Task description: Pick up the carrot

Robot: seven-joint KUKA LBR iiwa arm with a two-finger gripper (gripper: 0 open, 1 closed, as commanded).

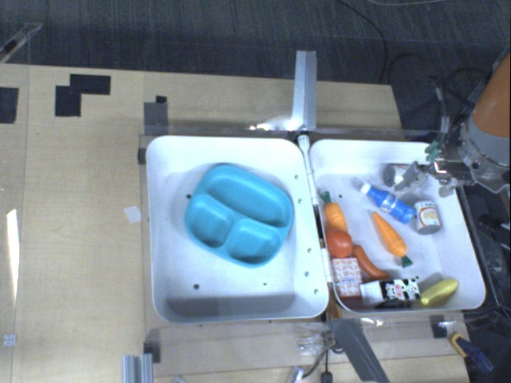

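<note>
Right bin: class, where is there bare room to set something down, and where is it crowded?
Bare floor lies in the right bin's far left corner, beyond the blue bottle. Crowded: the near half, around the carrot and tomato.

The arm [491,126] enters from the right, its orange band at the frame's edge; the end effector [415,174] points leftward, hanging low.

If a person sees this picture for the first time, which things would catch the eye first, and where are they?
The big blue tray stands out first, lying alone in the left bin. Next comes the crowded right bin, where the orange carrot lies near the middle among a blue bottle and a yellow piece at the near corner. The arm's hand hovers at that bin's far right side.
</note>
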